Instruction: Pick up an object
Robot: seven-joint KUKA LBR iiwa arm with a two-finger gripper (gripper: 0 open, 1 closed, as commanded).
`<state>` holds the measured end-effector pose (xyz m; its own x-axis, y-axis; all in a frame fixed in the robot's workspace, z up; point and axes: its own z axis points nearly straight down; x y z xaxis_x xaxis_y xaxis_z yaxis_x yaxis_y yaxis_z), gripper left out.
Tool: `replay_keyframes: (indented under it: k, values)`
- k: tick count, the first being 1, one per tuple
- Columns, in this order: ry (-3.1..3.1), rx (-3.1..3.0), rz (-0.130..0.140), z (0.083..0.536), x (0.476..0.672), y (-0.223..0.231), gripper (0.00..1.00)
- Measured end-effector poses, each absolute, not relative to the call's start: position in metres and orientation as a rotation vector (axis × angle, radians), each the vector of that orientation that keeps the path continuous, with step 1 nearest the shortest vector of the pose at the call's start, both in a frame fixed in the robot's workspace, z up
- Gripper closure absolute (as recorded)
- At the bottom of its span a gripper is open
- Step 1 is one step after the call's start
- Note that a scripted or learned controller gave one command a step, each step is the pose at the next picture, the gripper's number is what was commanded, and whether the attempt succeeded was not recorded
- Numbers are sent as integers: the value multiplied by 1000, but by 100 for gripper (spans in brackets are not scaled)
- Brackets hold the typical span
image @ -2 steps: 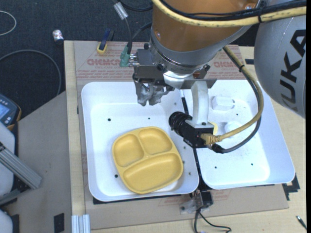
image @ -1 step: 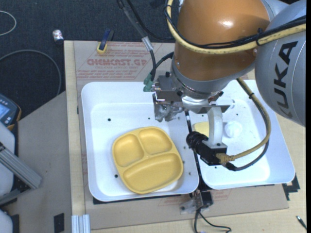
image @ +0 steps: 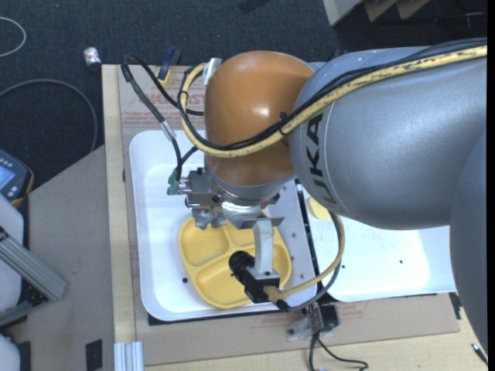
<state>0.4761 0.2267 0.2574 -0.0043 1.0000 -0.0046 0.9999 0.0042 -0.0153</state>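
A yellow divided plate (image: 205,257) lies in the left bin (image: 151,207), toward its near right corner. My gripper (image: 246,246) hangs from the orange wrist directly over the plate, low and close to its surface. A small black piece (image: 249,278) sits at the plate's near edge under the gripper; I cannot tell whether it is a loose object or part of the gripper. The arm's bulk hides the far part of the plate and the middle of the bin.
The right bin (image: 387,261) shows white floor in its near part, with a bit of a yellow thing (image: 317,207) peeking out at its left edge under the arm. Cables loop over the left bin's far side (image: 166,122).
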Motion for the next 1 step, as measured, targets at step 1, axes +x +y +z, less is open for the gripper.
replay_keyframes:
  k: [1]
  values:
    - [-2215, -2221, 19, 166, 511, 223, 100]
